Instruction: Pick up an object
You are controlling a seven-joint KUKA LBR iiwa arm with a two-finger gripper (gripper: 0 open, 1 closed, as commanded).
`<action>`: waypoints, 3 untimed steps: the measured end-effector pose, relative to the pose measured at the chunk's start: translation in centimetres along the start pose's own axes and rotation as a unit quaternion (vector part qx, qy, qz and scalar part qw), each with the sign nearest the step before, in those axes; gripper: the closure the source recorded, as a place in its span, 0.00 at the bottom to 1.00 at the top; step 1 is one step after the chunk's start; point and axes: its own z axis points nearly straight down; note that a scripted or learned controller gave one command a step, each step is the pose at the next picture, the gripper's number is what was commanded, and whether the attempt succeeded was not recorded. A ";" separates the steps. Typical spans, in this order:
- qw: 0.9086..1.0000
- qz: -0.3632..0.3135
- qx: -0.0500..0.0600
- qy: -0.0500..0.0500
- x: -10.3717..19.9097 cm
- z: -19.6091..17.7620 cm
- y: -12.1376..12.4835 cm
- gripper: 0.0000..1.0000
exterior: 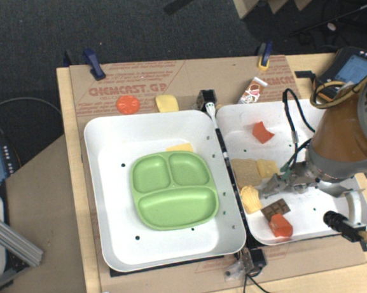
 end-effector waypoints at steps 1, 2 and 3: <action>1.000 -0.001 0.001 0.000 3.1 1.0 -1.9 0.00; 1.000 0.000 -0.001 -0.001 3.0 -0.1 -1.8 1.00; 1.000 0.001 -0.004 -0.002 -1.6 -9.3 -1.6 1.00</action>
